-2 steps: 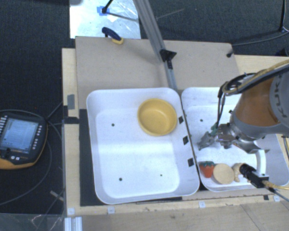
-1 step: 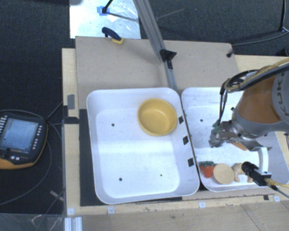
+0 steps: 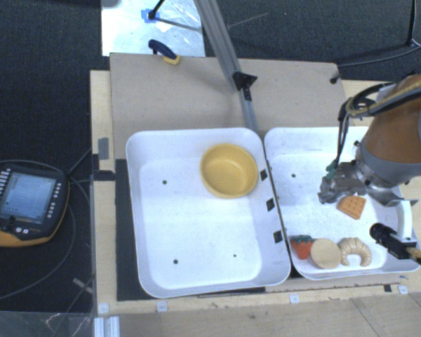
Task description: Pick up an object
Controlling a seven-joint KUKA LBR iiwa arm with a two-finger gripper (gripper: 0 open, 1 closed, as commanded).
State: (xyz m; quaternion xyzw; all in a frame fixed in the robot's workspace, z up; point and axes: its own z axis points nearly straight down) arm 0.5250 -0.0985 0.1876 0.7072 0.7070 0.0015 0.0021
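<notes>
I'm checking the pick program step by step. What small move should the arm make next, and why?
Probably a short drop straight down onto the waffle piece. The hand hangs in the right bin just beside that piece, nearer to it than to the croissant, the round bun or the tomato along the front wall. Nothing shows between its fingers yet.

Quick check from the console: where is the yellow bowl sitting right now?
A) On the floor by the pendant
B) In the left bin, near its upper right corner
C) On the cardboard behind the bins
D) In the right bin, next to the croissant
B: the yellow bowl sits inside the left bin, up near its far right corner, while the croissant lies in the right bin.
</notes>
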